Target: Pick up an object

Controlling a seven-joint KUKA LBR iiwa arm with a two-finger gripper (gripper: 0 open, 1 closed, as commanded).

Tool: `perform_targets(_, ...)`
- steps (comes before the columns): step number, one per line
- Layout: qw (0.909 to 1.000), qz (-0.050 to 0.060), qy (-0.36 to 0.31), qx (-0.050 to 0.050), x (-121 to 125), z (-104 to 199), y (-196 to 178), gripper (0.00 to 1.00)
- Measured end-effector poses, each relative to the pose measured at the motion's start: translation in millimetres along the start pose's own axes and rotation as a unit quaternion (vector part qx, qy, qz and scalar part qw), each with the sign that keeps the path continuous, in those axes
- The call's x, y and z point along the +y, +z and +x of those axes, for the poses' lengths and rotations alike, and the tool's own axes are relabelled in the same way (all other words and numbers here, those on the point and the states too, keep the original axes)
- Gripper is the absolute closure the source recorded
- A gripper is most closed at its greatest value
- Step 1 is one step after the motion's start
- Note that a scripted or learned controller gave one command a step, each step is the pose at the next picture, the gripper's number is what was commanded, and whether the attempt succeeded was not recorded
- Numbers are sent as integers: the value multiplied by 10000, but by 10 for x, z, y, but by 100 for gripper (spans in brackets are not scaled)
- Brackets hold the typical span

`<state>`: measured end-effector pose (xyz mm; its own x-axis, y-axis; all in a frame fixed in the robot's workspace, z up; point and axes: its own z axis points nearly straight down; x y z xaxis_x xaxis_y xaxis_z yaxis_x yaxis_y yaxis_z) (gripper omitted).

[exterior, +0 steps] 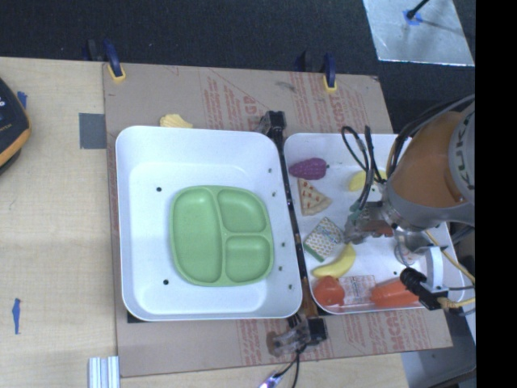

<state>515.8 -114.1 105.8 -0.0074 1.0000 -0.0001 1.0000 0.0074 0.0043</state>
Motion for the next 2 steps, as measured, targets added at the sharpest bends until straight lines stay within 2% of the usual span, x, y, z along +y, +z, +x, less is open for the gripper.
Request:
perform_targets(1, 10000, -1, 0, 0, 0, 1, 0, 0)
perform_targets(2, 10000, 8, -18, -5, -1, -8, -99, 100)
